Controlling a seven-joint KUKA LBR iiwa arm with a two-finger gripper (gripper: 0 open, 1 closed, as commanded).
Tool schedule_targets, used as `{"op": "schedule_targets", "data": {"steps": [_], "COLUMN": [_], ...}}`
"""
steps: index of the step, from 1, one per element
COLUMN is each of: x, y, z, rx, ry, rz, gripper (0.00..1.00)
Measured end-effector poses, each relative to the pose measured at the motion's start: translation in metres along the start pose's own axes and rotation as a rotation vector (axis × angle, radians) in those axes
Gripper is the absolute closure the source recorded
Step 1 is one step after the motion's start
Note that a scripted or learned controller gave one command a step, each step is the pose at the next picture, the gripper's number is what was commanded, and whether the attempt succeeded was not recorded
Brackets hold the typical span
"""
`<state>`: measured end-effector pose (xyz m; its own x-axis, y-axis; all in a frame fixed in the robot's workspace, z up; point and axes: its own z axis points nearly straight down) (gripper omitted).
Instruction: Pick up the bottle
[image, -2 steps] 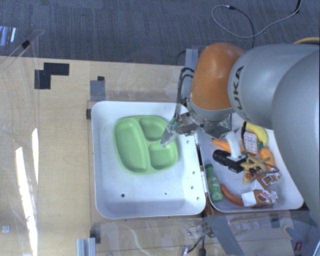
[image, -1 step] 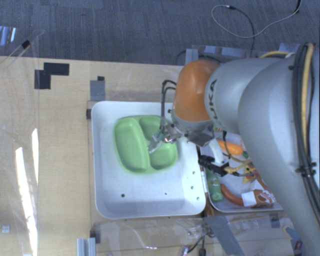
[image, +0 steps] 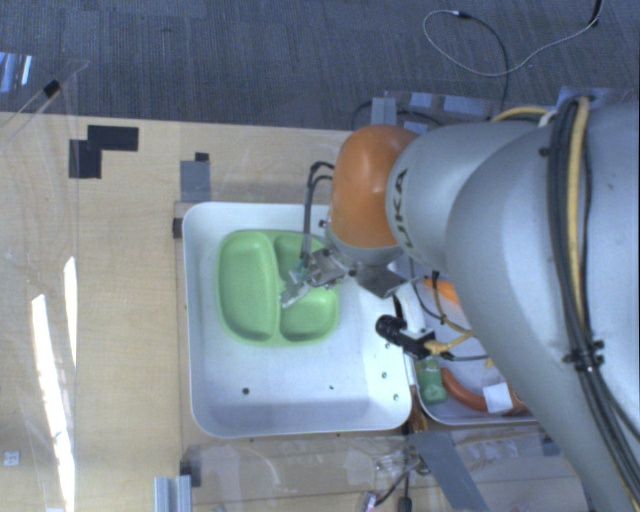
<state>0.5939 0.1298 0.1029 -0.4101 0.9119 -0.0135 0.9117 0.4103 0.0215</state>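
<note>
- Camera view: the grey arm (image: 500, 250) reaches over both white bins (image: 300, 410).
- Green divided plate (image: 262, 290) lies in the left bin, under the pincer (image: 303, 283); whether that is clenched I cannot tell.
- Bottle (image: 432, 380), small and green, lies in the right bin, mostly hidden; it looks not yet lifted.

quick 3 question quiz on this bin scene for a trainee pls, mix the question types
1. True or false: the gripper is over the green divided tray in the left bin.
2. Which bin holds the small green bottle? A) left B) right
3. Fill in: the band above the arm's wrist is ____.

Key: 1 true; 2 B, at the right bin's near edge, beside an orange item, apart from the gripper; 3 orange.
</note>
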Motion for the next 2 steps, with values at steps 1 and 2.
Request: {"op": "schedule_targets", "data": {"steps": [1,2], "x": [-0.0042,0.0006], "y": [0.0597,0.0563], "z": [0.0096,0.0028], "rx": [0.142,0.164], "ry": [0.049,0.056], "rz": [0.05,0.036], "gripper": [0.0,1.0]}}
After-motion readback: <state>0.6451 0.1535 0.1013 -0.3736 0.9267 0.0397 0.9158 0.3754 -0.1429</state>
